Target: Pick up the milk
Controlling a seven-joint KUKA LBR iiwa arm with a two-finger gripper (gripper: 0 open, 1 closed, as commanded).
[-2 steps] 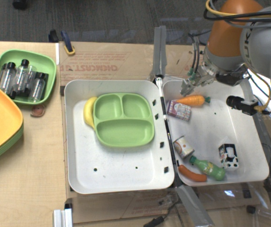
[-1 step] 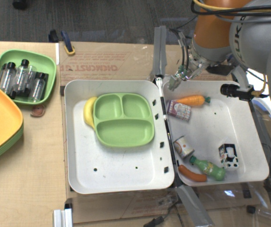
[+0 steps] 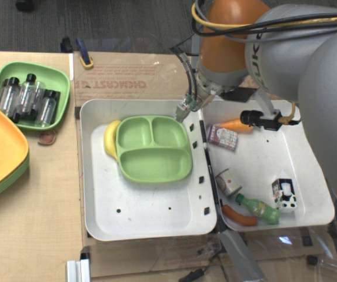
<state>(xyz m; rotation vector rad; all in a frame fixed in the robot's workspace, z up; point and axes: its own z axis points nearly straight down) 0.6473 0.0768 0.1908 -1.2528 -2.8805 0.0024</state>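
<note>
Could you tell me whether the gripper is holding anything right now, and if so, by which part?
Nothing is held. The gripper hangs over the divide between the bins, with nothing between its fingers; the milk carton lies untouched in the right bin.

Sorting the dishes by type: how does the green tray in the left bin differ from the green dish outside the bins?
The green tray has three bare compartments; the green dish is one open well holding small bottles. The tray sits inside the left bin; the dish sits on the bench. Both are light green with rounded corners.
</note>
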